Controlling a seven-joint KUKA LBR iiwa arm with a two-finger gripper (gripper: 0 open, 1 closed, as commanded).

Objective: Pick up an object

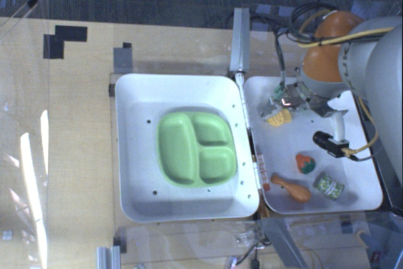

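Near edge, right bin (pixel 371 195): drumstick-shaped brown toy (pixel 291 187), green-patterned can (pixel 329 186), small orange-and-green piece (pixel 305 163).
Left bin (pixel 126 135): green divided tray (pixel 196 148).
Far end, right bin: claw (pixel 281 102) — just above a yellow corn-like object (pixel 279 117); grip state — cannot tell.

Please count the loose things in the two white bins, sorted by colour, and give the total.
Green: 2, tray, small packet
Yellow: 1, corn
Brown: 1, drumstick
Orange-red with green top: 1, small fruit
Total: 5
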